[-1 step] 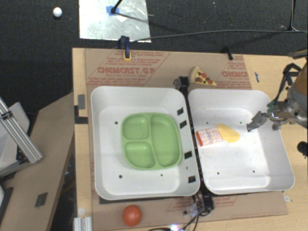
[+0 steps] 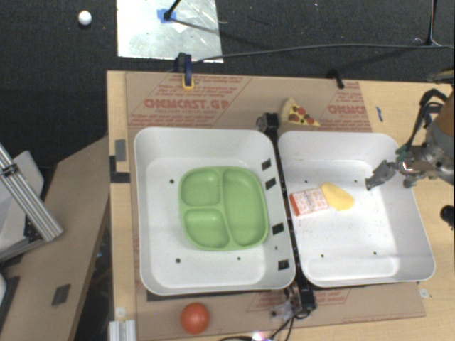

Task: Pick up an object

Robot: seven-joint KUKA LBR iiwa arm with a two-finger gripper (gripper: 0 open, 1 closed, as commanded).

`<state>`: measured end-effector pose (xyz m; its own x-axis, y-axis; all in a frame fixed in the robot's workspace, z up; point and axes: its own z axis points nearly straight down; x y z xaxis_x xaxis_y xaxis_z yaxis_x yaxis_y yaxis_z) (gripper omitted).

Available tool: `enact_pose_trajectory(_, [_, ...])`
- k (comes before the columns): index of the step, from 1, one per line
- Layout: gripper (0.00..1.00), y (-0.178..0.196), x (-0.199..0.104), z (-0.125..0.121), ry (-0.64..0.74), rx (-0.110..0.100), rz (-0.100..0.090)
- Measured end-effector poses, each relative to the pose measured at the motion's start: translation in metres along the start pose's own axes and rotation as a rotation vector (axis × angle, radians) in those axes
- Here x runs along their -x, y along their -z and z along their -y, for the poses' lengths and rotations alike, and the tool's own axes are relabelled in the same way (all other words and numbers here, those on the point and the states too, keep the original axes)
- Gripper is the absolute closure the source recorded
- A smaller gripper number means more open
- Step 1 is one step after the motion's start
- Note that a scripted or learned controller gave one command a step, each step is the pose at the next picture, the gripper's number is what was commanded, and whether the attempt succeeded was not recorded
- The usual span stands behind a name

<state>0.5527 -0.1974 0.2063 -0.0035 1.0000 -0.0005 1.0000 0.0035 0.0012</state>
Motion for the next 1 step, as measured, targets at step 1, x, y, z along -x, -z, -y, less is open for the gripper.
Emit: enact_pose_trajectory(1, [0.0, -0.045, 0.0066, -0.005, -0.002, -0.001, 0.0])
